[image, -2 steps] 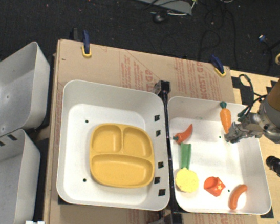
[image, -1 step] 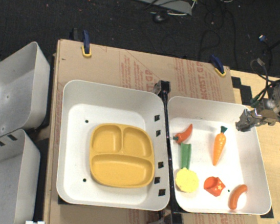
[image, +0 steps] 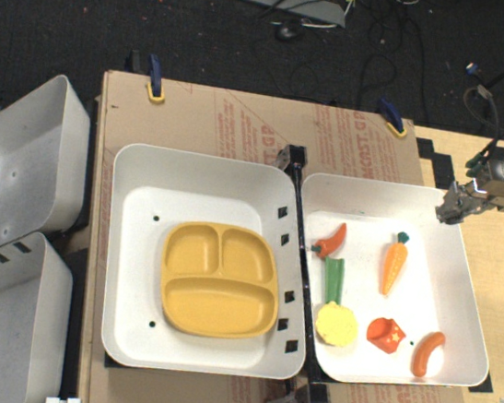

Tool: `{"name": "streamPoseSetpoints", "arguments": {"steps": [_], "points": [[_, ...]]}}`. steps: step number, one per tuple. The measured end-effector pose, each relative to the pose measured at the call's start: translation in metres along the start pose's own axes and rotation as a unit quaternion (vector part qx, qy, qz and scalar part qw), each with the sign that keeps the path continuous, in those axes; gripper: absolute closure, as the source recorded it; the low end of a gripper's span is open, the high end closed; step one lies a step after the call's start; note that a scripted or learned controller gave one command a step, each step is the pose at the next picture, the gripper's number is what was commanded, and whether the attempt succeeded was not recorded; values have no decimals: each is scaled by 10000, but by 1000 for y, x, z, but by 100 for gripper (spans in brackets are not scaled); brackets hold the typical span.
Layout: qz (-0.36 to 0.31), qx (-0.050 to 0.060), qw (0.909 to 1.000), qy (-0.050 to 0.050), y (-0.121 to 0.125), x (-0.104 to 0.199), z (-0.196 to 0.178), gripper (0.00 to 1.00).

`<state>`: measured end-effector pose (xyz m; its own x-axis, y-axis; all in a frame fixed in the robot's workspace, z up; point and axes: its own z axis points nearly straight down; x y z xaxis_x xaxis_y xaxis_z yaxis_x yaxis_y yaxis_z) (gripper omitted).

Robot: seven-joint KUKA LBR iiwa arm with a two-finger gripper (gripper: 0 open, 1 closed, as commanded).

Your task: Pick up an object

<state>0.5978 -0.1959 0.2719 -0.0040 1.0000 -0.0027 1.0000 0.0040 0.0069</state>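
The right bin (image: 377, 204) holds several toy foods: a carrot (image: 393, 265), a red chili pepper (image: 331, 241), a corn cob with green husk (image: 334, 305), a small red pepper (image: 386, 336) and a sausage (image: 427, 353). My gripper (image: 453, 207) hovers over the bin's far right corner, above and to the right of the carrot, with nothing seen in it. The left bin (image: 143, 181) holds a yellow divided plate (image: 219, 280).
Two more white bins (image: 9, 208) stand off the bench at the left. The bins rest on a cardboard sheet (image: 245, 120) held by clamps at the back. Cables lie on the dark floor behind.
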Motion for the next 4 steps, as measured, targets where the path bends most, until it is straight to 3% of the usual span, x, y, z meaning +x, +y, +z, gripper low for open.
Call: {"name": "streamPoseSetpoints", "arguments": {"steps": [2, 4], "points": [[-15, 38, 10000, 18, 9, 95, 9, 100], [-24, 39, 10000, 21, 18, 215, 15, 100]]}}
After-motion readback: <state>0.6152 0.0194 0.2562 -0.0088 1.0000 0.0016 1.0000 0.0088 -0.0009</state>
